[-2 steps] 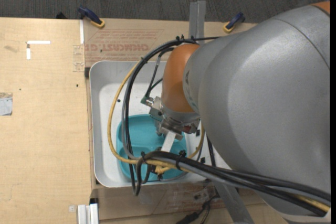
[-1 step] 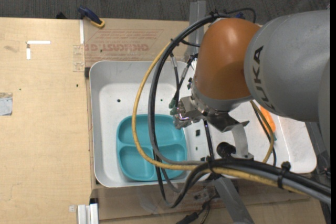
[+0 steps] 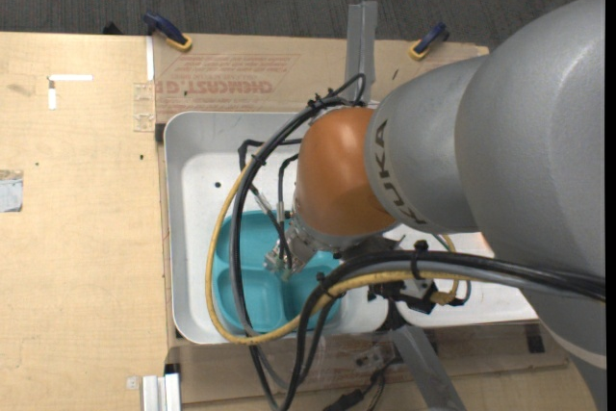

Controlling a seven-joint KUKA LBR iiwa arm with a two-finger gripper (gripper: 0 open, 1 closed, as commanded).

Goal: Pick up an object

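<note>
With the hand (image 3: 282, 257) low over the teal tray (image 3: 252, 289) in the white bin (image 3: 188, 207), its grip apparently hidden, descend squarely before closing.

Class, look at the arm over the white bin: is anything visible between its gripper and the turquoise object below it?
Cannot be settled. The arm's orange band and cables cover the spot above the turquoise object in the white bin.

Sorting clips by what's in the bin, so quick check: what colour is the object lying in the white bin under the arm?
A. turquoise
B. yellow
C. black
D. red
A: a turquoise object lies in the lower-left part of the white bin, partly covered by the arm and its cables.
</note>
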